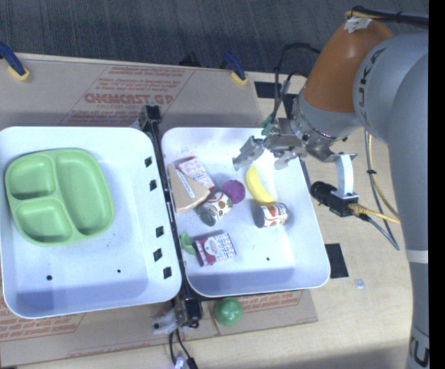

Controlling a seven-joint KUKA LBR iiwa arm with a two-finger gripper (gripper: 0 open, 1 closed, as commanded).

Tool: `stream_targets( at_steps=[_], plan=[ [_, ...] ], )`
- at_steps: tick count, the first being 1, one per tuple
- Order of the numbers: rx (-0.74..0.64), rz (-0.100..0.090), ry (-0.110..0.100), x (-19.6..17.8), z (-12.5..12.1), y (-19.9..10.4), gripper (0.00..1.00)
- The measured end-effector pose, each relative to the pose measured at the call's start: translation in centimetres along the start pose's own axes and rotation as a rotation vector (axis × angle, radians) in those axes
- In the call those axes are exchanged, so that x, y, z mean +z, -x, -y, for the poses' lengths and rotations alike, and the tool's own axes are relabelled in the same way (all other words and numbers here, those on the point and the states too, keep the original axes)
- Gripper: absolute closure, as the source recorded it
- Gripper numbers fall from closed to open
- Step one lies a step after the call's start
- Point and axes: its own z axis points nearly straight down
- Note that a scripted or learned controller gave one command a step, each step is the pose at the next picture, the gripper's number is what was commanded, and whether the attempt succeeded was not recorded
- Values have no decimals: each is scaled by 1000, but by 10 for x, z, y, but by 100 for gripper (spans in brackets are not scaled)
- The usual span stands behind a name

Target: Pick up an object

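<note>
Gripper (267,154) hangs fingers apart, nothing between them, upper right of the right white bin (303,264); the yellow plastic banana (258,186) lies just below it, long axis running down-right.

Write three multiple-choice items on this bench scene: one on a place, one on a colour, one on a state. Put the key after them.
1. Where does the green divided tray lie?
A. in the left bin
B. in the right bin
C. on the cardboard in front of the bins

2. What colour is the small ball lying in front of the bins?
A. red
B. green
C. blue

3. How does the banana stand to the gripper?
A. it is clamped and lifted high over the left bin
B. it hangs from the cable beside the arm
C. it lies on the floor of the right bin, just below the gripper

Key: 1 A, the tray lies in the left bin. 2 B, the ball is green on the cardboard. 3 C, the banana rests among the other items, not lifted.
</note>
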Motion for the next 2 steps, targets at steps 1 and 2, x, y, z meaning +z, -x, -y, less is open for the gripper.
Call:
stream_targets(
  at_steps=[1, 2],
  plan=[
    [0, 0, 0, 0, 0, 0, 0],
    [0, 0, 0, 0, 0, 0, 0]
  ],
)
